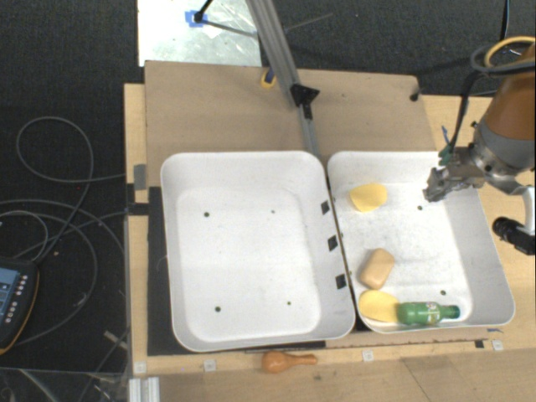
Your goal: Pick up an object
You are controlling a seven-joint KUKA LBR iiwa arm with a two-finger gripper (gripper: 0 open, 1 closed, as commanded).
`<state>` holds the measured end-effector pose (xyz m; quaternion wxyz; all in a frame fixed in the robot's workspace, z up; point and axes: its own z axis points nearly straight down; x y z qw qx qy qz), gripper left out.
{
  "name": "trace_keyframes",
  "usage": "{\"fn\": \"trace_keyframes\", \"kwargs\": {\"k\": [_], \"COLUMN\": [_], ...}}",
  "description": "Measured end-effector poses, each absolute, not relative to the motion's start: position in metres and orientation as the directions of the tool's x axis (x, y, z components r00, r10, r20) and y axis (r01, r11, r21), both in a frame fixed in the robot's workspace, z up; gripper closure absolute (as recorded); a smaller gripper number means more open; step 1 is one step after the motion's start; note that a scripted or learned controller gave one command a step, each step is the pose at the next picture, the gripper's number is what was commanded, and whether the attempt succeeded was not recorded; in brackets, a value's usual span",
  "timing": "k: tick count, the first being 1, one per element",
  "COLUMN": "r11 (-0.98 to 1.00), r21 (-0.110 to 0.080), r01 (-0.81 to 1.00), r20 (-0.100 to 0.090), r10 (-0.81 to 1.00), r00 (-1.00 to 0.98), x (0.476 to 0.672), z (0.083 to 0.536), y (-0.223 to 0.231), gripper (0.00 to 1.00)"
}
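Observation:
My gripper [435,188] hangs over the upper right part of the right bin [477,233], its dark fingers pointing left and down. Nothing shows between the fingers. A yellow lemon-like object [368,197] lies to its left in the bin's upper half. Lower down rest a tan bread-like piece [377,268], a yellow rounded piece [377,306] and a green bottle [427,312] lying on its side along the front wall.
The left bin [243,249] sits beside the right one, joined by black clips along the divide. A tan pear-shaped object [287,360] lies on the bench in front of the bins. A metal pole [280,44] slants across the back.

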<state>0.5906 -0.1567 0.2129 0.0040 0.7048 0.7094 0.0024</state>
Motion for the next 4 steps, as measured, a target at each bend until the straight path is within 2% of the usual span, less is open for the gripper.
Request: {"fn": "trace_keyframes", "kwargs": {"k": [1,2,3,4], "r11": [0.006,0.011,0.012,0.011], "r21": [0.006,0.000,0.002,0.000], "r01": [1.000,1.000,1.000,1.000], "r20": [-0.002,0.002,0.003,0.003], "r10": [1.000,1.000,1.000,1.000], "r00": [-0.006,-0.011,-0.012,-0.011], "x": [0.592,0.589,0.590,0.585], "z": [0.251,0.240,0.246,0.233], "y": [-0.157,-0.097,-0.036,0.020], "gripper": [1.00,1.00,1.00,1.00]}}
